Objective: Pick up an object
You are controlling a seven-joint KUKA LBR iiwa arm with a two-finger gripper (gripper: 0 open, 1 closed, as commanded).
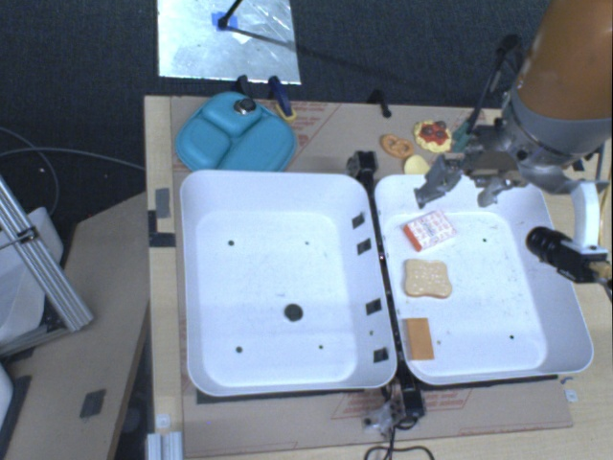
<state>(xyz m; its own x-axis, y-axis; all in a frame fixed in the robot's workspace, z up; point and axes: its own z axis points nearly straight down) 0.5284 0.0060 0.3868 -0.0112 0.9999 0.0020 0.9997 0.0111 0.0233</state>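
Hand above red-white packet, print too small.

Two white bins, three items in the right one, one blue tray behind

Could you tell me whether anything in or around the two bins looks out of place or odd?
Nothing looks spilled or damaged. A few small toy foods lie on the bench behind the right bin, outside it, beside a blue tray. In that bin, the red-and-white packet lies askew, with a toast slice and a tan block nearer.
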